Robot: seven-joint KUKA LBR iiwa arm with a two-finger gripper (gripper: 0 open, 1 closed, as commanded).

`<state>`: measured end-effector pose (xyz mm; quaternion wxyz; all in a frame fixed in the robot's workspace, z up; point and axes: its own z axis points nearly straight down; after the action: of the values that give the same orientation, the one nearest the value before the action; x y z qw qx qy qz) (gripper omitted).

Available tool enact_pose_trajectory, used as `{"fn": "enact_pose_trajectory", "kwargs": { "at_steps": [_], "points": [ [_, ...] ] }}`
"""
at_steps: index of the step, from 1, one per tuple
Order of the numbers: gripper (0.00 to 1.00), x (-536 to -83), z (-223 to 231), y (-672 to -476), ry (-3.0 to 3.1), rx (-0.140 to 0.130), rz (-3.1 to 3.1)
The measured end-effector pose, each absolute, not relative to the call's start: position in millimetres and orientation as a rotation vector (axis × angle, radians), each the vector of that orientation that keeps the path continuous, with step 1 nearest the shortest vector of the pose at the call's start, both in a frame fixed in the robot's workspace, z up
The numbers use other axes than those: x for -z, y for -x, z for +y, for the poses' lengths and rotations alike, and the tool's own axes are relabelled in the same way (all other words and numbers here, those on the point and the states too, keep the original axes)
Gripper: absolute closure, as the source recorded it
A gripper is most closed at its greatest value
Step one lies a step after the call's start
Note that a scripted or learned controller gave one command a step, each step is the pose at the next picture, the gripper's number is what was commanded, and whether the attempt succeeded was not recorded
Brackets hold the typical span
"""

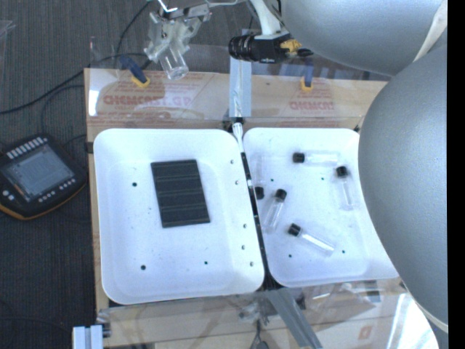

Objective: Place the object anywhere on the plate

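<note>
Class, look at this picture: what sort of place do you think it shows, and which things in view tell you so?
Most likely a robotics lab or test bench. A large grey robot arm reaches over two white bins, capped clear vials lie in the right bin, and a handheld control pendant sits beside the bench.

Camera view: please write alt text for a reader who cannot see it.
A gripper hangs above the bench, behind two white bins. The left bin holds a dark ridged plate; the right bin holds several clear black-capped vials.
</note>
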<state>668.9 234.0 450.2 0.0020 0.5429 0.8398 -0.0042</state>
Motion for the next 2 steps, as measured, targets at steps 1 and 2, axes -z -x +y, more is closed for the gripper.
{"fn": "enact_pose_trajectory", "kwargs": {
  "at_steps": [1,2],
  "points": [
    [1.0,-458.8,234.7,-669.1,-1.702,0.016,2.634],
    [1.0,-467.4,235.6,-669.3,-1.702,0.019,2.632]
  ]
}}
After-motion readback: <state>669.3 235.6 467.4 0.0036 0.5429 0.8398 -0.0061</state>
